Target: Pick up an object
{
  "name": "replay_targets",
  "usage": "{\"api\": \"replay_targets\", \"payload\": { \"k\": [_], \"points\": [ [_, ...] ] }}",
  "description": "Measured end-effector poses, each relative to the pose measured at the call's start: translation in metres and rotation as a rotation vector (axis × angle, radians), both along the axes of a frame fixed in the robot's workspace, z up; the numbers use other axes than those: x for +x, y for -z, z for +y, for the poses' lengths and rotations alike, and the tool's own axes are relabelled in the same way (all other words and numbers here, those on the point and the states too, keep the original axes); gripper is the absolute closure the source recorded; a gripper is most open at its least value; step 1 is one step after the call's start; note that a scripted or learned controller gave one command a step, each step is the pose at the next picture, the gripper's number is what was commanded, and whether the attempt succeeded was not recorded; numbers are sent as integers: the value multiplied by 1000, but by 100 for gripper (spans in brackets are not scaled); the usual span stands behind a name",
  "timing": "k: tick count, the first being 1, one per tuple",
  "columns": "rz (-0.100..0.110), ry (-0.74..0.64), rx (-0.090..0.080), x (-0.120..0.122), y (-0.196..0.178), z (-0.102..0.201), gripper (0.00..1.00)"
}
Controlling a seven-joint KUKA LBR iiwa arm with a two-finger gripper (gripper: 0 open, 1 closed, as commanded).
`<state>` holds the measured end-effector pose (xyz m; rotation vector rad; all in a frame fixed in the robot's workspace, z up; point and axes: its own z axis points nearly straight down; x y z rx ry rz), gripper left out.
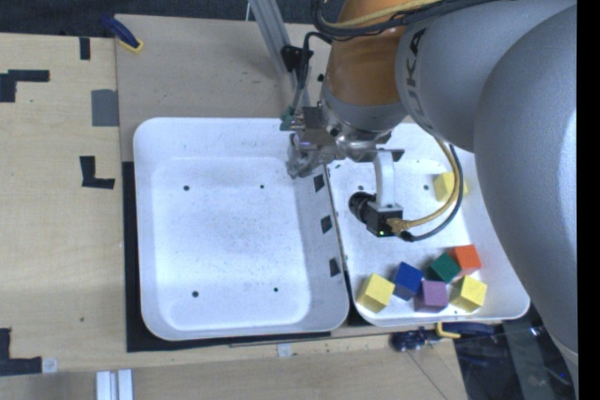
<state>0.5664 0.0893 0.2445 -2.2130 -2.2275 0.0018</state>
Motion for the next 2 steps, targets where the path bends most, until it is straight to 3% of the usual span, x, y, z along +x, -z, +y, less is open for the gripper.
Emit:
{"api": "replay_targets", "payload": {
  "k": [1, 2],
  "points": [
    [0, 4, -2, 6, 8, 10, 100],
    [1, 6, -2, -11, 12, 6, 100]
  ]
}}
